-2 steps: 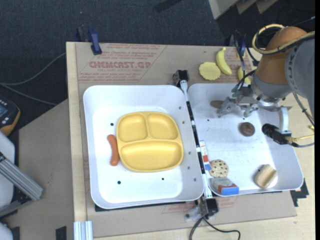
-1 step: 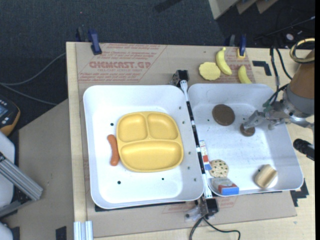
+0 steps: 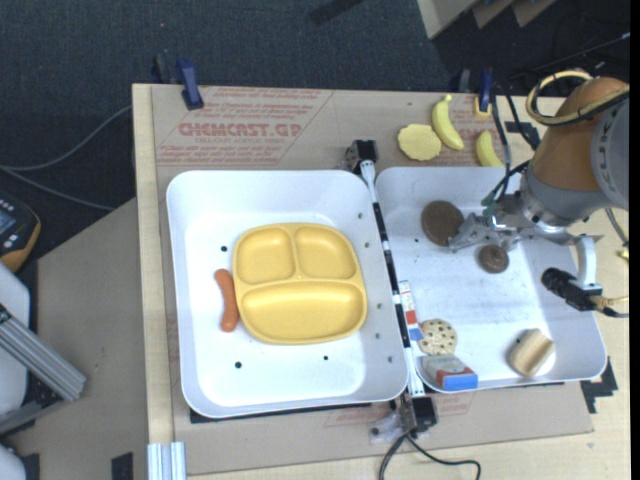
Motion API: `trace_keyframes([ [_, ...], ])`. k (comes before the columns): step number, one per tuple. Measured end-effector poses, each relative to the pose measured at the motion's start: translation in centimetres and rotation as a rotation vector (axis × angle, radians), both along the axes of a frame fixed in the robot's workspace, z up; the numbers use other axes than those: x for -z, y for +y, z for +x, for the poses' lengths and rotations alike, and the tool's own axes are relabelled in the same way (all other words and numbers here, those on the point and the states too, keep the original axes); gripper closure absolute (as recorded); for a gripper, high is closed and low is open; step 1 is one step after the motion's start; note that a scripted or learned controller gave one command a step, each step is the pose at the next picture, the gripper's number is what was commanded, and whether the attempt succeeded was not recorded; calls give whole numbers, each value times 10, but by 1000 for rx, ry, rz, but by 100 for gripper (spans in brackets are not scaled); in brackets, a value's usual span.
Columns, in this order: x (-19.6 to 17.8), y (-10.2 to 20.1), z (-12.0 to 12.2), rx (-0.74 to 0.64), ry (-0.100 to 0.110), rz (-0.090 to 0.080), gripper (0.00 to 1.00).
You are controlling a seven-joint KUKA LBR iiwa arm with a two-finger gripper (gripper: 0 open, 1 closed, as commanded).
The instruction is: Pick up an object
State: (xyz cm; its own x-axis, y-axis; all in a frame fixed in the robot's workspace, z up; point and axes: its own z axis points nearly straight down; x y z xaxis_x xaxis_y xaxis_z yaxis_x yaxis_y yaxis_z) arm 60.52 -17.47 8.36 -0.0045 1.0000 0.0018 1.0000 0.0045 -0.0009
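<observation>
**Hovered Low in the Right Bin, Grip Unclear**

Reached in from the right, over the far half of the right bin (image 3: 500,308). Gripper (image 3: 466,236) sat between a brown disc (image 3: 438,221) and a small brown ball (image 3: 492,259), just beside both. Could not tell whether spread or pressed together, nor whether touching either piece. Saw nothing plainly pinched.

Found open white floor across the middle of that bin, toward the near side. Along the near edge: a cookie (image 3: 436,337) by the inner wall, a blue and red packet (image 3: 455,376) tucked into the near inner corner, and a tan roll (image 3: 531,352) near the outer wall.

In the left bin (image 3: 200,218): a yellow divided plate (image 3: 298,281) in the centre, with an orange sausage (image 3: 228,299) lying beside its left rim. Left bare floor all round the plate, widest on the near side.

On the bench (image 3: 250,128) beyond the right bin's far rim: a yellow slice (image 3: 420,142) and two bananas (image 3: 448,123), well clear of the bin wall.
</observation>
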Motion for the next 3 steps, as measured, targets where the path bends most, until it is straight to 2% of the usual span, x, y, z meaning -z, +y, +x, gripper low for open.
trace_keyframes([
  [1, -4, -41, 62, 4, 13, 12, 0],
  [2, -2, -42, -3, 3, 1, 6, 0],
  [3, -1, -47, -131, 8, 9, 8, 0],
])
